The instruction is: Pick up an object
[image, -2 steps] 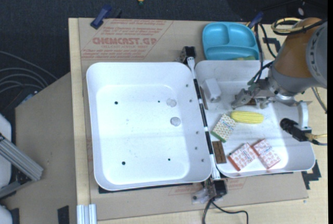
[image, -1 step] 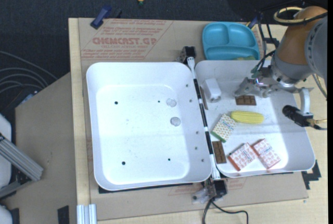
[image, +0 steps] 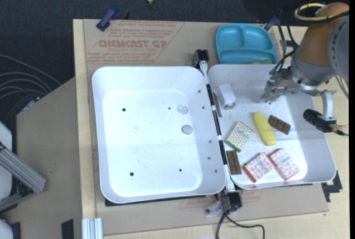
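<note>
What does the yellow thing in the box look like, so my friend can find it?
Look in the right white bin, the one the grey arm reaches over. Near its middle lies a small yellow corn cob, slanted, with a dark brown bar just to its right and a speckled packet to its left. It is the only bright yellow, bumpy, rounded thing there; its neighbours are flat.

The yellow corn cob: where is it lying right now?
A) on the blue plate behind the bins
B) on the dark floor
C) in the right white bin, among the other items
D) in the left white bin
C: the yellow corn cob lies inside the right white bin, between a patterned packet and a brown bar.
</note>
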`<state>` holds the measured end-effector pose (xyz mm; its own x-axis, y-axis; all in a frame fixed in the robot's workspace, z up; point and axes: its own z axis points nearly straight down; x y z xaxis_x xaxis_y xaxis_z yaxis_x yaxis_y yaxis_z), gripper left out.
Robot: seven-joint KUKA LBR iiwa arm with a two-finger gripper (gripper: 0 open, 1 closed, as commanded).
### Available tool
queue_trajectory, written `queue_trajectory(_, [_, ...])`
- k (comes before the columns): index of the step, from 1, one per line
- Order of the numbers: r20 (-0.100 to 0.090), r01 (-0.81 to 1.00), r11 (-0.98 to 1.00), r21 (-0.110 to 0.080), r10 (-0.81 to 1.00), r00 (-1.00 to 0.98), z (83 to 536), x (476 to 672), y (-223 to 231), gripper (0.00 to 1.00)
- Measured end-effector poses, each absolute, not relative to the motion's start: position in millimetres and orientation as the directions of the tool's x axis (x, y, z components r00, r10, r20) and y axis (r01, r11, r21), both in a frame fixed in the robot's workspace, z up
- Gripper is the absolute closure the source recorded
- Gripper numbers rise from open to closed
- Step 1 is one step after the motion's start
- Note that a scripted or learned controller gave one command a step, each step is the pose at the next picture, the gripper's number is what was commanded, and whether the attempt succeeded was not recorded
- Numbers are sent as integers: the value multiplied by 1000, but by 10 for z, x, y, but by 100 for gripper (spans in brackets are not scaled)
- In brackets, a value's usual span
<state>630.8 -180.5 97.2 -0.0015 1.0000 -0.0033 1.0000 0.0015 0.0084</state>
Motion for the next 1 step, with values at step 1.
queue_trajectory(1, [-3, 1000, 2, 8, 1000, -2, 970, 6307, -1805, 0])
